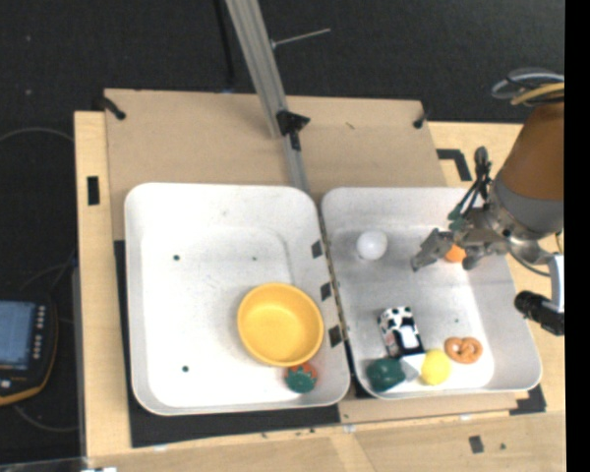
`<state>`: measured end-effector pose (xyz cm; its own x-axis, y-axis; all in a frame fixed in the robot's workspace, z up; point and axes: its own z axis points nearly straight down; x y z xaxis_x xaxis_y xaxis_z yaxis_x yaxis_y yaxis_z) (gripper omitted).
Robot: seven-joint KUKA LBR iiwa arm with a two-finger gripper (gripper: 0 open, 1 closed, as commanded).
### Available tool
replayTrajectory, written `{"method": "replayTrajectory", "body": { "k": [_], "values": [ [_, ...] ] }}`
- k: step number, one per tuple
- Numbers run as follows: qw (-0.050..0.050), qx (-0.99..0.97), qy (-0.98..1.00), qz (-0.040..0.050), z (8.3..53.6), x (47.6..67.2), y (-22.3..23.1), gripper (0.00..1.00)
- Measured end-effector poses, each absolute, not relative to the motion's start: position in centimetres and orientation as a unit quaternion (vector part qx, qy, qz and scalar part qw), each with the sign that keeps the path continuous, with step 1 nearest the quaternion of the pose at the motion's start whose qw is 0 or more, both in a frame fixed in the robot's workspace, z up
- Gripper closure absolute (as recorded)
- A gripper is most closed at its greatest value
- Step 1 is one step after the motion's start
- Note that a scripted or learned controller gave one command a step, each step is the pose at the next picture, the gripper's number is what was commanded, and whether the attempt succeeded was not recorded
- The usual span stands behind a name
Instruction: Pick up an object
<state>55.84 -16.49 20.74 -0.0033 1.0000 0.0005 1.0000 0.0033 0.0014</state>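
1. The arm point(536, 170) comes in from the right, grey with that orange band above the wrist, and hangs over the upper part of the right bin point(492, 219).
2. The gripper point(454, 251) sits low over the right bin's floor, and there's a small orange object point(455, 255) right between its fingers point(428, 251). As far as I can see the fingers are clamped on it (the thing is tiny and half hidden, so I can't say what it actually is).
3. Just left of the gripper, apart from it, a white ball point(372, 245) rests on the bin floor near the divider between the two bins.
4. Lower in the same bin: a black-and-white toy point(400, 328) (looks cow-patterned to me), and below it a dark green object point(384, 373) against the front wall.
5. Just right of the green one is a yellow ball point(435, 367), and just beside that a little brown pretzel-shaped thing point(463, 348).
6. The left bin point(177, 224) holds a yellow bowl point(280, 324), upright, toward its front right corner.
7. Tucked just below the bowl is a small teal and red object point(301, 378), touching or nearly touching the bowl's rim (can't tell which).
8. Off the bench at the far left sits a handheld pendant point(12, 347) with a blue screen.
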Motion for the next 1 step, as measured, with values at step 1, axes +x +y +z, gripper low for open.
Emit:
{"method": "replayTrajectory", "body": {
  "k": [1],
  "values": [
    [0.0, 0.706, 0.708, 0.001, 20.75, 55.84, -16.49, 0.0]
  ]
}}
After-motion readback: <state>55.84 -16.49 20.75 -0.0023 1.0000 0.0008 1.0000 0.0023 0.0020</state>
